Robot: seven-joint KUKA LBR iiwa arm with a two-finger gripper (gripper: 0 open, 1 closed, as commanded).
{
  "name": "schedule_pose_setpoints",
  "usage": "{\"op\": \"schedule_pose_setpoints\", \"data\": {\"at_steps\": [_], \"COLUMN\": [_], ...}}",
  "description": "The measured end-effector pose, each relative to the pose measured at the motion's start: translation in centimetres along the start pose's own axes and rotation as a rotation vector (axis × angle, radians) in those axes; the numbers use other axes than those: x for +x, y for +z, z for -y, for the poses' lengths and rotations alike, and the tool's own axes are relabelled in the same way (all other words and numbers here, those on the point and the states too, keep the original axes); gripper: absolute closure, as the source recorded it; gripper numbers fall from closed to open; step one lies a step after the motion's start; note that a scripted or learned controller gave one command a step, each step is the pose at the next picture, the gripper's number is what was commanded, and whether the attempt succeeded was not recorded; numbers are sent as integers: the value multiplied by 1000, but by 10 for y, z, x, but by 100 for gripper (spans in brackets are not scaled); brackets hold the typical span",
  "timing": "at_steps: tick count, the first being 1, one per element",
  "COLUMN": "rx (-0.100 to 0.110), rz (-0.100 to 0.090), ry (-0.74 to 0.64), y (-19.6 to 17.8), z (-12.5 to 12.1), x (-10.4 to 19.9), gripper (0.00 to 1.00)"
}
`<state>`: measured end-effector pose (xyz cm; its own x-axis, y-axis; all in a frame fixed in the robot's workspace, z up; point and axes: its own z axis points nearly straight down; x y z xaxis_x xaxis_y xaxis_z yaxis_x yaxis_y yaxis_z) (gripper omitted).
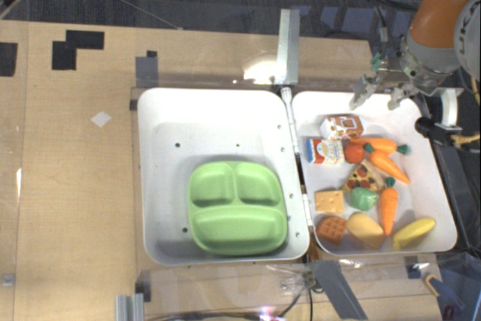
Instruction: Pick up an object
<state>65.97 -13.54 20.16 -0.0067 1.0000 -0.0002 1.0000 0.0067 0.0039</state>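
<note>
Toys crowd my right bin point(443, 162): a small milk carton point(325, 151) lying flat beside a tomato point(354, 152), two carrots point(385, 148) and point(388, 208), a pizza slice point(365, 176), a green pepper point(364, 198), a cheese block point(329, 201), a waffle point(331, 228), a lemon point(364, 225) and a banana point(413, 231). My gripper point(378, 92) hovers over the bin's far edge, fingers spread wide, holding nothing. The left bin point(173, 116) holds a green divided plate point(237, 208).

Right bin point(443, 184): toys point(366, 184) crowd centre and front, bare floor along back; green tray point(237, 207) fills left bin's point(173, 124) front.
</note>
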Motion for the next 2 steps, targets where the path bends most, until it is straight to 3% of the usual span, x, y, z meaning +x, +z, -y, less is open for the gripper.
{"op": "schedule_pose_setpoints", "data": {"at_steps": [1, 2], "rx": [-1, -2], "rz": [0, 0], "ry": [55, 45], "y": [15, -2], "z": [-2, 38], "x": [59, 105], "gripper": [0, 0]}}
